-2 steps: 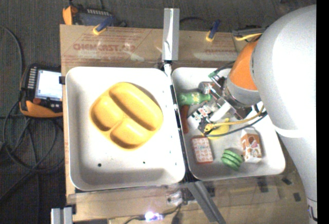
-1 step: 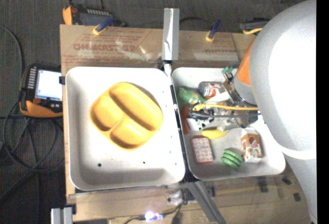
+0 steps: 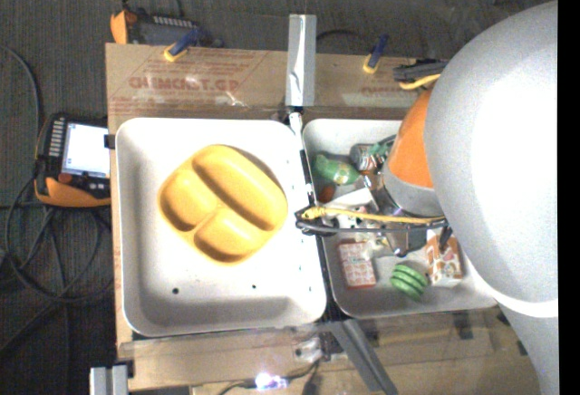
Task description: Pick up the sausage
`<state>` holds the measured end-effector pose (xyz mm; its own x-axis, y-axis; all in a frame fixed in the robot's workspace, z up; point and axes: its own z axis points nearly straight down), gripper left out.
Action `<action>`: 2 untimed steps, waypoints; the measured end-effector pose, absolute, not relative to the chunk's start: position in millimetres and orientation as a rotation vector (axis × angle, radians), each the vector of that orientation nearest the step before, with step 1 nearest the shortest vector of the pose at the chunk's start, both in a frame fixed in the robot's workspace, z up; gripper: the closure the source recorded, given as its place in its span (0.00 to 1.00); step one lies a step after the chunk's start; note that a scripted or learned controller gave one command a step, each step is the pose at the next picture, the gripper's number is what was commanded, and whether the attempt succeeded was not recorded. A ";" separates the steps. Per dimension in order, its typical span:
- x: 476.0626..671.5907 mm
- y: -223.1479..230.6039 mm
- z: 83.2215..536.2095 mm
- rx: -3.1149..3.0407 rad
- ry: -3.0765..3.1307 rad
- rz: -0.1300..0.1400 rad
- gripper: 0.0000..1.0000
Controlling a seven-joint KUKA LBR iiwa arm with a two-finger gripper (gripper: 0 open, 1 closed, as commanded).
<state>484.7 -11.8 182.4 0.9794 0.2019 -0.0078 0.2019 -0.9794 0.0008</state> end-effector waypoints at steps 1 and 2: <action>484.7 -12.0 190.2 3.121 0.324 -0.020 1.00; 484.6 -12.1 197.8 3.120 0.330 -0.029 1.00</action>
